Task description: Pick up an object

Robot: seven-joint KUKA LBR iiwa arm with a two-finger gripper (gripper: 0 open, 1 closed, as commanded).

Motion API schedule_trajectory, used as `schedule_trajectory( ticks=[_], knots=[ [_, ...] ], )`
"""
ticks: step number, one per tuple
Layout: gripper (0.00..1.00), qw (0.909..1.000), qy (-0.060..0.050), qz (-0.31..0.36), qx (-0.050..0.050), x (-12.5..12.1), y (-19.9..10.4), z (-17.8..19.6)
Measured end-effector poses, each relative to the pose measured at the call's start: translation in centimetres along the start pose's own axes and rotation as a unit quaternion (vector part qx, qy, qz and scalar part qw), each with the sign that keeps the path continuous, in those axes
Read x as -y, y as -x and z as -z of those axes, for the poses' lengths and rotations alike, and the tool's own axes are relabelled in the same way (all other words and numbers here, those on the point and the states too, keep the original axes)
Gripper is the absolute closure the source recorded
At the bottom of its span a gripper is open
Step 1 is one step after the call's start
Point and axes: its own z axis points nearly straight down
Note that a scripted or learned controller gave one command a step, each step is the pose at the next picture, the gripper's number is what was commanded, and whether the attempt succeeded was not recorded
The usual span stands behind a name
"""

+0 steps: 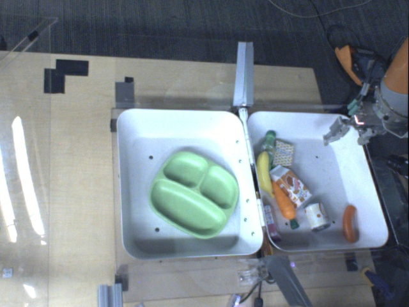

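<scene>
My gripper hangs open over the back right corner of the right bin, with nothing between its fingers. The objects lie to its lower left along the bin's left side. A yellow banana rests against the left wall, with a green bottle and a patterned square packet behind it. A small printed carton and an orange carrot lie in the middle. A small can and an orange-red sausage sit near the front.
The left bin holds a green divided plate. A metal post stands behind the wall between the bins. A dark slim item lies along the right bin's left wall. Bare bin floor spreads below the gripper.
</scene>
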Motion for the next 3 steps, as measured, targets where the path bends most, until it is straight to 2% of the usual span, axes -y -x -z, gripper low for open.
schedule_trajectory(
  ticks=[1,2,3],
  knots=[
    [0.0,1.0,-0.001,0.006,0.0,5.7,-7.8,-7.0],
    [0.0,0.9965,0.012,0.082,0.003,8.2,-11.3,-11.7],
    [1.0,0.9963,0.013,0.084,0.002,8.0,-11.4,-10.8]
  ],
)
